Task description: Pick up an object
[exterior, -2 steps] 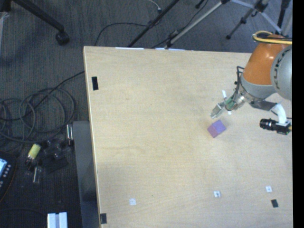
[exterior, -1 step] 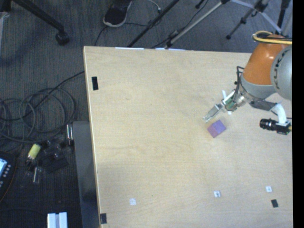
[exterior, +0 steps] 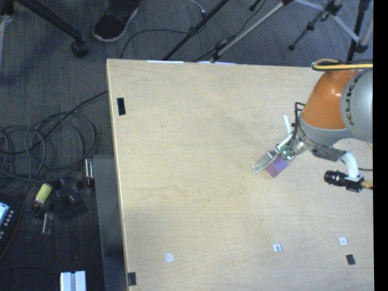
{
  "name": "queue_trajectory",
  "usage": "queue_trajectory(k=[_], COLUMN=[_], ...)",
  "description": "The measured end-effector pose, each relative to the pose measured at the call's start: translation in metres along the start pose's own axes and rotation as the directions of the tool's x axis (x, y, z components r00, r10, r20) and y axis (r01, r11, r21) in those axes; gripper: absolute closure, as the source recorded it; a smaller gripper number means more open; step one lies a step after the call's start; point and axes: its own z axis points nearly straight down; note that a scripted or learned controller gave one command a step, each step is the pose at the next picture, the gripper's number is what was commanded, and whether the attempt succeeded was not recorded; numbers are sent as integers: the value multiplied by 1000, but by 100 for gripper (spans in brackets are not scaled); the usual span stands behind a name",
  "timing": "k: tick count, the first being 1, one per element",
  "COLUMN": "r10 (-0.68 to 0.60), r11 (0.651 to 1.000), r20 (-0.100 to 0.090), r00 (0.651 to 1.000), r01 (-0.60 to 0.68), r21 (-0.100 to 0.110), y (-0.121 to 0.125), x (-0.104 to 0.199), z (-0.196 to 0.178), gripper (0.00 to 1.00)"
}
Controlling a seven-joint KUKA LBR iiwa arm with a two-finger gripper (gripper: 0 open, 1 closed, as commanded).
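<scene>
Arm: enters from the right, orange band toward the camera, grey body at the frame edge.
Wrist: angled down and to the left.
End effector: low, pointing lower-left; fingers gripping a small purple block.

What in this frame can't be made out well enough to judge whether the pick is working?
- Gripper: too small and blurred in the camera view to read the finger spacing.
- Purple object: lies against the gripper tip; whether it is gripped or merely touched is unclear, and its shape is too small to identify.
- Arm: cut off by the right edge.
- Small marks on the wooden surface: too small to read.
</scene>
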Motion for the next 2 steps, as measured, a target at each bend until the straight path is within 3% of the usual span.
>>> queue_trajectory(k=[1, 2], r10=[175, 175], r11=[984, 985], r20=[-1, -5], r00=[984, 985], r01=[-175, -175], r21=[0, 2], y=[-27, -26], x=[-15, -13], z=[0, -6], gripper=[0, 100])
